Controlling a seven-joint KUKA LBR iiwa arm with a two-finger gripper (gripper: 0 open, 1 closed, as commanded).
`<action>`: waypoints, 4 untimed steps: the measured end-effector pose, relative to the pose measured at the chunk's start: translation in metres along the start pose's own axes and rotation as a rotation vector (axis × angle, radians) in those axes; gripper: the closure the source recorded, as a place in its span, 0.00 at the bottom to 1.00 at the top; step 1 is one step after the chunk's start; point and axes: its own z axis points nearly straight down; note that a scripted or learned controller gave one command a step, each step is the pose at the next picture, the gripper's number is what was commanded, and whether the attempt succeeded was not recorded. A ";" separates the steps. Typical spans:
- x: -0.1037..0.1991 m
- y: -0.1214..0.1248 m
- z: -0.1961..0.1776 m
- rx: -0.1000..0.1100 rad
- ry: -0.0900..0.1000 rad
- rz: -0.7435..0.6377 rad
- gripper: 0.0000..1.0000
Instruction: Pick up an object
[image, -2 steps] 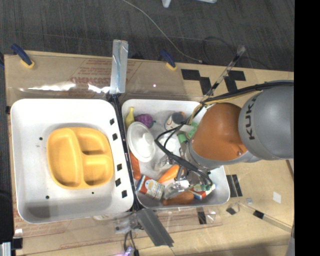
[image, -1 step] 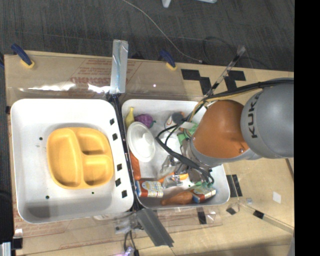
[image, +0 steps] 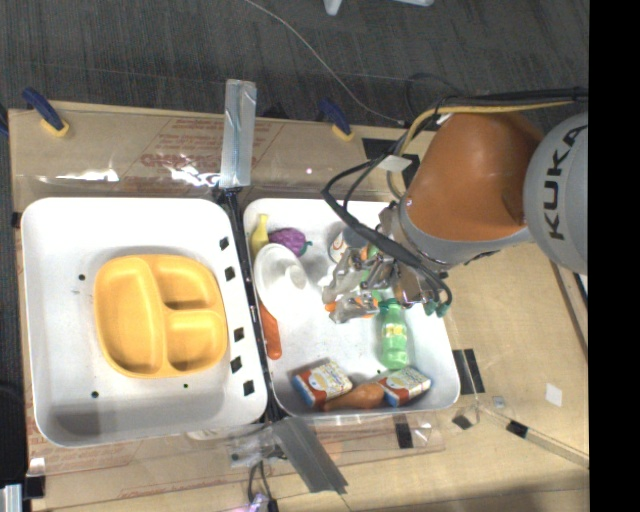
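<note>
Two bins: left bin (image: 40, 300) with yellow tray (image: 160, 310); right bin (image: 440, 350) with mixed goods. Gripper (image: 350, 285) low at right-bin centre, finger state unreadable. Green bottle (image: 393, 335) just beside it, toward the near-right corner, long axis running near to far. Cup (image: 278, 272) just left.

Robot lab bench, KUKA arm (image: 500, 190) reaching over taped bins (image: 50, 300), clamps (image: 45, 110) gripping board, cables (image: 300, 45) trailing behind arm

Yellow divided tray (image: 160, 312) (left bin (image: 50, 300)).
</note>
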 end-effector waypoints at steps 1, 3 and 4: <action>-0.023 -0.048 0.014 -0.002 0.011 -0.039 1.00; -0.058 -0.031 -0.025 0.001 0.006 -0.049 1.00; -0.009 -0.009 -0.047 0.000 0.012 0.237 1.00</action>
